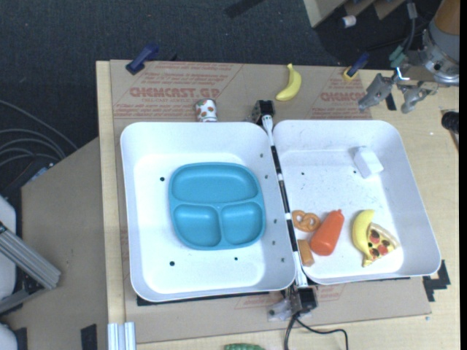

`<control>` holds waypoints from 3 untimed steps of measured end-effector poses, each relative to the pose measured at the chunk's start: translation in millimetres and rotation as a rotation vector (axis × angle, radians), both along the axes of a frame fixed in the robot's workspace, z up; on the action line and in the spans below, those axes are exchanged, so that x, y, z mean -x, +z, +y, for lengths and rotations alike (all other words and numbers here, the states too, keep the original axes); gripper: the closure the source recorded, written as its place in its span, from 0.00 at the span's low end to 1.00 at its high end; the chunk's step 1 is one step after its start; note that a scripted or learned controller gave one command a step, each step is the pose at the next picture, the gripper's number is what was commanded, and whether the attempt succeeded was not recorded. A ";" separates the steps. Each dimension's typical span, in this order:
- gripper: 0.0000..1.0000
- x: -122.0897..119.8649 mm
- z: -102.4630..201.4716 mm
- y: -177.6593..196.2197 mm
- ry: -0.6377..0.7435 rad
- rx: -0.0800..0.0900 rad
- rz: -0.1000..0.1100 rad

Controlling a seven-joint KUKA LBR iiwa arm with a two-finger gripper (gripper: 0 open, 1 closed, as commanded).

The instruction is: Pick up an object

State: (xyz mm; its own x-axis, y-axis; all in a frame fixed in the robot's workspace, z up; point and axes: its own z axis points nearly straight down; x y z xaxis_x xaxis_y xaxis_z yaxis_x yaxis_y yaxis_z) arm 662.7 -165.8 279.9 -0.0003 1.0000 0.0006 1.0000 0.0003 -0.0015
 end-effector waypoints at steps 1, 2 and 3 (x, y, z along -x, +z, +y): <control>0.00 31.1 52.1 -147.6 0.000 0.000 0.000; 0.00 -3.6 32.1 -195.7 0.000 0.001 -0.002; 1.00 -4.6 32.6 -184.7 0.001 0.002 -0.005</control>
